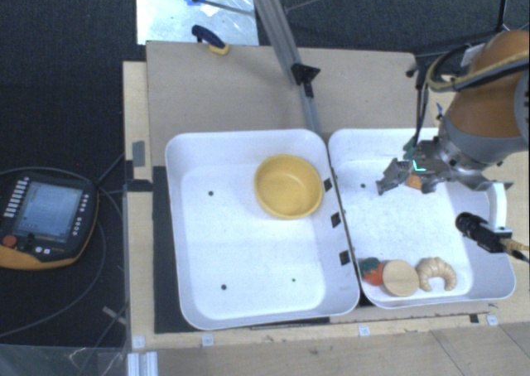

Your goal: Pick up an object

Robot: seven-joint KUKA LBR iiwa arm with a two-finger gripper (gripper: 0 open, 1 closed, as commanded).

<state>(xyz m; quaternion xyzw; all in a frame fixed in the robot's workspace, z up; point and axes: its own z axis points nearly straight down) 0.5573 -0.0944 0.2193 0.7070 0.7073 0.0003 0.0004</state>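
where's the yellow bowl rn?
The yellow bowl sits in the left bin, toward its upper right in the camera view, near the divide with the right bin.

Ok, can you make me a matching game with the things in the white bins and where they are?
Things:
1. yellow bowl
2. croissant
3. round wooden disc
4. end effector

Places:
A. upper part of the right bin
B. left bin
C. right bin's near edge, between a red-and-green thing and the croissant
D. right bin's near right corner

Pairs: 1-B, 2-D, 3-C, 4-A
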